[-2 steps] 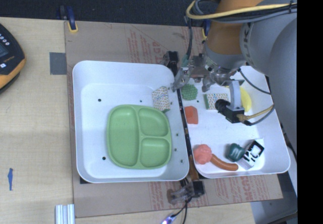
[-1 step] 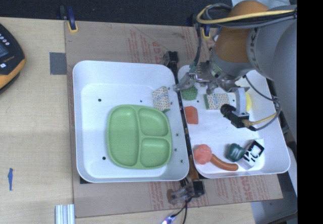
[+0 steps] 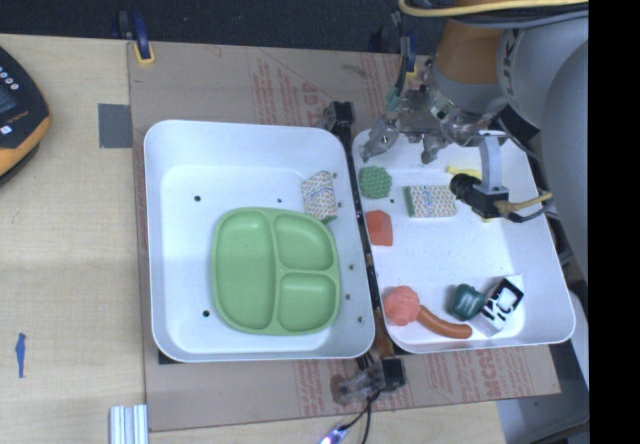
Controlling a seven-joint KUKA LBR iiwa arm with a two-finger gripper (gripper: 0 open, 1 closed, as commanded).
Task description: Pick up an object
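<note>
Claw (image 3: 405,142) hangs over the far end of the right bin (image 3: 540,262), fingers spread and nothing between them, which I read as readying for a drop onto a piece. Nearest candidate is the green round piece (image 3: 375,181), just below and slightly left of the fingertips, apart from them. The patterned block (image 3: 431,200) lies just below to the right; the orange block (image 3: 378,227) sits further down. Across the divider, the green divided plate (image 3: 275,270) stays out of reach.
</note>
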